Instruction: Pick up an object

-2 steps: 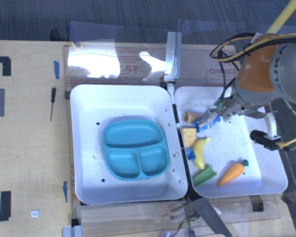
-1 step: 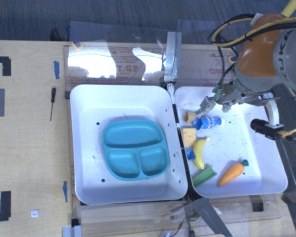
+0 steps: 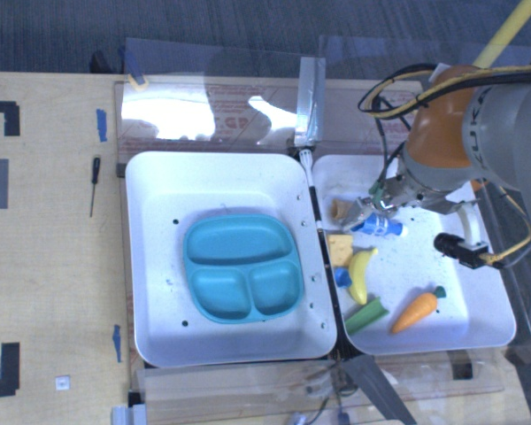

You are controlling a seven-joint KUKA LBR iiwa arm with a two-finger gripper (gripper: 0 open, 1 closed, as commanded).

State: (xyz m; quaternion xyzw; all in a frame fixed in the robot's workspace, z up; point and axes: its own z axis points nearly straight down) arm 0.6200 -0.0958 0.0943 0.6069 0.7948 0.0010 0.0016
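Note:
My gripper (image 3: 380, 202) reaches down into the upper left part of the right bin (image 3: 487, 330), under the arm's orange band. Just below it lies a small blue object (image 3: 382, 228), close to or touching it; I cannot tell which. A brown piece (image 3: 341, 209) sits to the gripper's left by the bin wall. Further down are a yellow block (image 3: 339, 248), a yellow banana (image 3: 361, 274), a small blue piece (image 3: 342, 278), a green block (image 3: 365, 316) and an orange carrot (image 3: 414, 312).
The left bin (image 3: 150, 193) holds a turquoise divided tray (image 3: 242, 266). A black part with cables (image 3: 460, 249) hangs over the right bin's right side. A divider wall (image 3: 323, 264) runs between the bins. A screwdriver (image 3: 95, 182) lies on the bench at left.

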